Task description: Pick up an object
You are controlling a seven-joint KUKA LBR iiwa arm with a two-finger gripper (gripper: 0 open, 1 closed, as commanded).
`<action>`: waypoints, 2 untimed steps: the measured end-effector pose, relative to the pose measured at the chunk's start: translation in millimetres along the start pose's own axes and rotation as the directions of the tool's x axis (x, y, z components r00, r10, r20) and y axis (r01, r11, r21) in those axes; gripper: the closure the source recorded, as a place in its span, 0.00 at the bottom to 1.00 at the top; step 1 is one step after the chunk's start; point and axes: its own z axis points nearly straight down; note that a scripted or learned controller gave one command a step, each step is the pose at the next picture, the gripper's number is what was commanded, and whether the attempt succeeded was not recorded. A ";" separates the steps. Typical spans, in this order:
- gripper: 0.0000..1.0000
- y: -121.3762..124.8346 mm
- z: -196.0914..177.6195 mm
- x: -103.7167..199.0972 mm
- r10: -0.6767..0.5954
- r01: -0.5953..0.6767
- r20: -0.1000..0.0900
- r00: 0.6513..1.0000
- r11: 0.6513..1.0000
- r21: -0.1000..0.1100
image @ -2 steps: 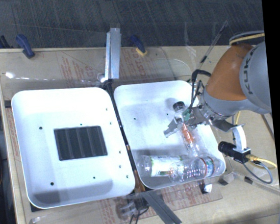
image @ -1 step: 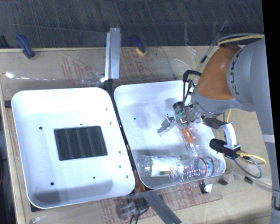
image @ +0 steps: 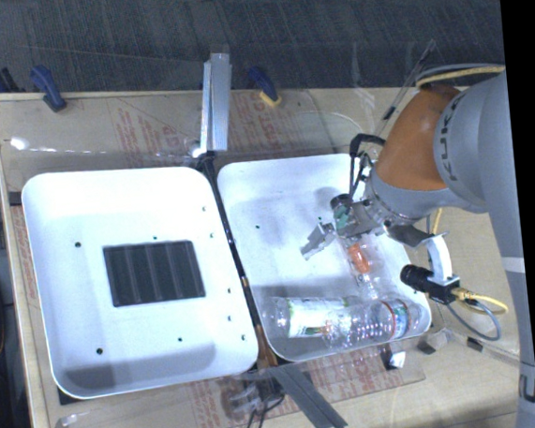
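The right bin (image: 275, 193) holds several clear plastic items along its near wall. A clear bottle with a green and white label (image: 308, 316) lies on its side at the near left. Beside it on the right lies a crinkled clear bottle (image: 383, 320). A small clear item with orange inside (image: 361, 259) lies above them, near the right wall. My gripper (image: 337, 229) hangs low over the middle right of this bin, just up and left of the orange item. The wrist hides how it stands against that item.
The left bin (image: 61, 219) holds a dark ribbed rectangle (image: 154, 272) at its middle. A metal bar (image: 214, 100) rises at the back between the bins. Blue clamps (image: 45, 87) sit on the bench's far edge. Cables (image: 474, 306) trail at the right.
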 end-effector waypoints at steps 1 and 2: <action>0.00 0.0 0.0 0.0 0.000 0.000 0.000 1.000 1.000 0.000; 0.00 0.0 0.0 0.0 0.000 0.000 0.000 1.000 1.000 0.000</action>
